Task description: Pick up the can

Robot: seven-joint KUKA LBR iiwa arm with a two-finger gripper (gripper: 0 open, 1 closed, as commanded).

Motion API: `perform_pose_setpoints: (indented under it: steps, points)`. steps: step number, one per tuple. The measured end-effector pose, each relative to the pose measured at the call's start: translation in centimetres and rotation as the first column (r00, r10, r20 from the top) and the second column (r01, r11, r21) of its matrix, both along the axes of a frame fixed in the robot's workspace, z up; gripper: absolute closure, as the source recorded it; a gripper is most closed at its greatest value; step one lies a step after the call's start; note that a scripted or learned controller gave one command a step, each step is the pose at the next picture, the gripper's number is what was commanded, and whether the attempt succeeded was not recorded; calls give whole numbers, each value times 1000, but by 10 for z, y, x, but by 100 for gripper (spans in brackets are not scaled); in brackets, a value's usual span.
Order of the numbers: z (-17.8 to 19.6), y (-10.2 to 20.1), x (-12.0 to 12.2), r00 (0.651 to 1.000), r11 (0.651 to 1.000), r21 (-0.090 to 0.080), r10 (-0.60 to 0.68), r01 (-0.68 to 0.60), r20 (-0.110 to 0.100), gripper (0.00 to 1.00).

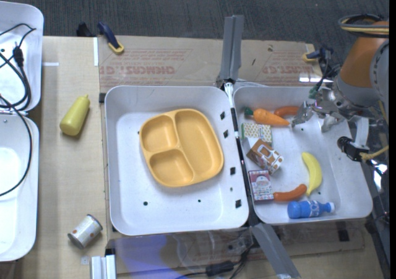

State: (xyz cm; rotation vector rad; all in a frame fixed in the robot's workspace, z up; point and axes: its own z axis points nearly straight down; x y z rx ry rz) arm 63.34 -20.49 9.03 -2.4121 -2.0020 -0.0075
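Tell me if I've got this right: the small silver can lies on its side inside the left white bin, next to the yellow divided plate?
Not quite. The camera view shows the small silver can lying on its side on the bench outside the left white bin, off its lower-left corner. The yellow divided plate sits in that bin.

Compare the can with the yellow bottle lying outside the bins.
The can is silvery with a reddish mark, short and stubby; the yellow bottle is plain yellow, longer, narrowing to a neck. The can lies near the left bin's front corner, the yellow bottle beside its far corner. Both lie tipped over on the bench, outside the bins, far from the claw.
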Motion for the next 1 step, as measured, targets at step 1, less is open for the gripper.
perform_pose_setpoints:
  steps: [1]
  points:
    - [-1, -1, 24, 998, 998, 7, -66, 66, -23, 0]
